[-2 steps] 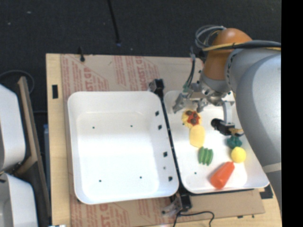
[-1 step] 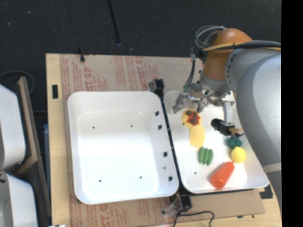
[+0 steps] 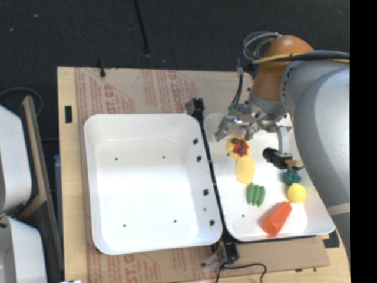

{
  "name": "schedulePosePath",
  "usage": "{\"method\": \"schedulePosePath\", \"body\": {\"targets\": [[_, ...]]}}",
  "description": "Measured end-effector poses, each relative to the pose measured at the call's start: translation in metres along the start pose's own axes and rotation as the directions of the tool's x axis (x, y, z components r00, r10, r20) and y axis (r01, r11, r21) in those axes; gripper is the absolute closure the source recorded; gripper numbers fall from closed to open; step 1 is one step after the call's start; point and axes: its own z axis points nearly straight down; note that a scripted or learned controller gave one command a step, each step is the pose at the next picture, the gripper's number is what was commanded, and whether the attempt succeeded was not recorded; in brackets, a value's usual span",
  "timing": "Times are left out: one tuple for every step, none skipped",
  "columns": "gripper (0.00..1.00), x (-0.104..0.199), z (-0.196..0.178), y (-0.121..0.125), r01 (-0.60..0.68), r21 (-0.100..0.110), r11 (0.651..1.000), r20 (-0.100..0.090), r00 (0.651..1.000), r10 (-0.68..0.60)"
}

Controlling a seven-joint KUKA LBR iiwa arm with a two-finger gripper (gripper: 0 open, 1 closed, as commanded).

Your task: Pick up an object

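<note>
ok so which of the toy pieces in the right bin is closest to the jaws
The small red and yellow piece at the top of the cluster, just under the gripper. The pale yellow piece, green piece and orange carrot lie progressively farther down the bin.

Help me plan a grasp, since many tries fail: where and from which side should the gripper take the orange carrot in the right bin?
Grip the carrot across its thick middle, coming straight down from above. It lies flat and slanted near the right bin's front edge, with bare floor along both long sides, so fingers probably fit best set crosswise to its length. The yellow ball sits close to its upper end, so stay off that end.
</note>
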Motion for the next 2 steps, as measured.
{"method": "schedulePosePath", "body": {"targets": [[0.0, 0.0123, -0.0001, -0.0046, 0.0, 0.0, 1.0, 0.0, 1.0, 0.0], [0.0, 0.012, 0.0, -0.0045, 0.0, 0.0, 1.0, 0.0, 1.0, 0.0]]}}
